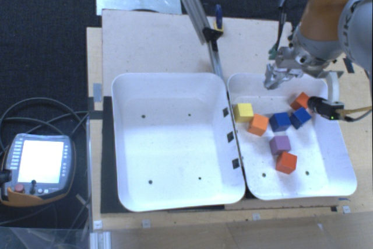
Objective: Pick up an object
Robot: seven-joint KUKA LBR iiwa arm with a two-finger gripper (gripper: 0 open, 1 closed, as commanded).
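Several small blocks lie in the right bin (332, 183): a yellow block (243, 111), an orange block (258, 124), two blue blocks (280, 121) (301, 118), a purple block (280, 144), a red-orange block (286, 162) and another orange-red block (301, 101) near the far side. My gripper (274, 82) hangs over the far edge of the right bin, above and behind the blocks. Nothing shows between its fingers.
The left bin (134, 183) sits beside the right one. A metal pole (192, 3) slants down to the bins' shared far corner. A teach pendant (38, 169) lies left of the bench. A cable and connector (326, 107) run by the right bin's far right side.
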